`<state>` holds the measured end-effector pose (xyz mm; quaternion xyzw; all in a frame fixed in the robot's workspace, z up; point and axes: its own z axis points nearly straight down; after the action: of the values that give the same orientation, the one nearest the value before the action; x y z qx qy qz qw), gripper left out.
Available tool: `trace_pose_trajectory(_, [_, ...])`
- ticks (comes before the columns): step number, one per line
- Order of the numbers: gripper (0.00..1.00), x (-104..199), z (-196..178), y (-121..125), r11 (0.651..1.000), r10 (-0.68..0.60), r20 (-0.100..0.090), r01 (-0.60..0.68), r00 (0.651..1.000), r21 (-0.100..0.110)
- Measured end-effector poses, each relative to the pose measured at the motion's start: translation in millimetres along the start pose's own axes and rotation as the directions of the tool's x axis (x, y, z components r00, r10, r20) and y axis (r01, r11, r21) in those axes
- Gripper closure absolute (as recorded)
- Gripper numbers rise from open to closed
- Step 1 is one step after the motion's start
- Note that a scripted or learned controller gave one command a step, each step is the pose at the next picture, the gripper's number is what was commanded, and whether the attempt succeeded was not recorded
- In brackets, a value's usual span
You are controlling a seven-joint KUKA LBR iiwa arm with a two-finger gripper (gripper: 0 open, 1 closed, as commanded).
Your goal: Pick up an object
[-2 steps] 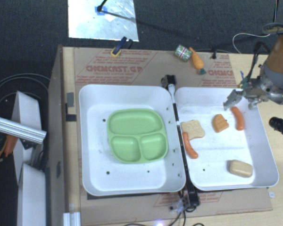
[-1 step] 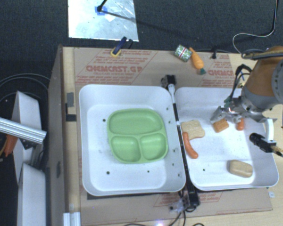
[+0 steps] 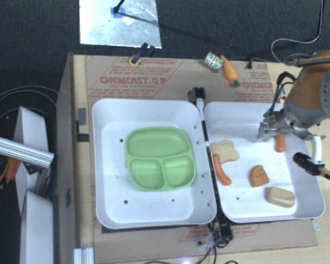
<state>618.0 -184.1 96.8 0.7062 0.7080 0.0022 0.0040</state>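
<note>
1. I'm reading red "CHEMCAST GP" on the cardboard sheet (image 3: 133,73), along its far edge, left side.
2. Far right edge, more red lettering, too cut off for me to read.

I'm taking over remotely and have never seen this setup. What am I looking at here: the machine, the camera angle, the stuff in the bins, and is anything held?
One fixed camera looks down at a slant on two white bins. The grey and orange robot arm reaches in from the right; its gripper sits low over the right bin, beside a small orange piece. I cannot tell whether anything is held. That bin also holds a bread slice, a sausage, a brown pastry and a beige roll. The left bin holds a green divided tray.
</note>
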Motion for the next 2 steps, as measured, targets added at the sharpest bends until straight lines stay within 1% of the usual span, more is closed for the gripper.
trace_pose_trajectory(1, [0.00,0.0,0.2,-0.1,1.000,0.000,0.000,0.000,1.000,0.000])
trace_pose_trajectory(2, [0.00,-22.9,-47.8,15.4,1.000,0.001,0.000,-0.001,1.000,0.004])
